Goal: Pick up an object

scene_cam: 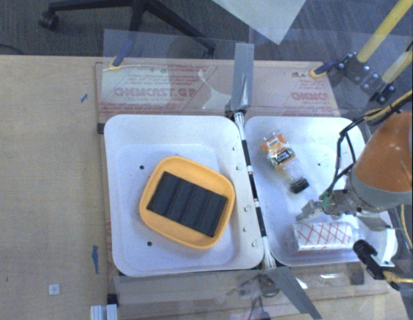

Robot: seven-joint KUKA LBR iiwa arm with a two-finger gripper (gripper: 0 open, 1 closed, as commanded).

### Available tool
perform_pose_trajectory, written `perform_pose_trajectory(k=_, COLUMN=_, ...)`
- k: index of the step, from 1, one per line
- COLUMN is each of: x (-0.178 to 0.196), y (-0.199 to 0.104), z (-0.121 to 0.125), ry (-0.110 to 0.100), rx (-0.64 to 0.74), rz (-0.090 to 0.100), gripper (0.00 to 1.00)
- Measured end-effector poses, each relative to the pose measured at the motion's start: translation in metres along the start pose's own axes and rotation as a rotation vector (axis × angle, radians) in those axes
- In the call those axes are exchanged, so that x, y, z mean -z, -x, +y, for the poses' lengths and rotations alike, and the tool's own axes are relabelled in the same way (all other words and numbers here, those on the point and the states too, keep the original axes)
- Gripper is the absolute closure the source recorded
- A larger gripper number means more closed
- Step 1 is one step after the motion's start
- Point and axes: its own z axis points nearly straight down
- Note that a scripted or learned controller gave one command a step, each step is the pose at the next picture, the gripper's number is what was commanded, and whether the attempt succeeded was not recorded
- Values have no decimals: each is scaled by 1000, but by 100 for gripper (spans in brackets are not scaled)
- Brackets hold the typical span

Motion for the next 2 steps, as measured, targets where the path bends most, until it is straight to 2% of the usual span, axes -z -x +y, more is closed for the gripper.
perform_pose_trajectory(k=1, x=-21, y=20, z=0, ry=4, rx=-253, rz=3, gripper=0)
perform_pose_trajectory(k=2, x=75, y=-83, z=4, ry=-2, rx=-64, rz=1, gripper=0)
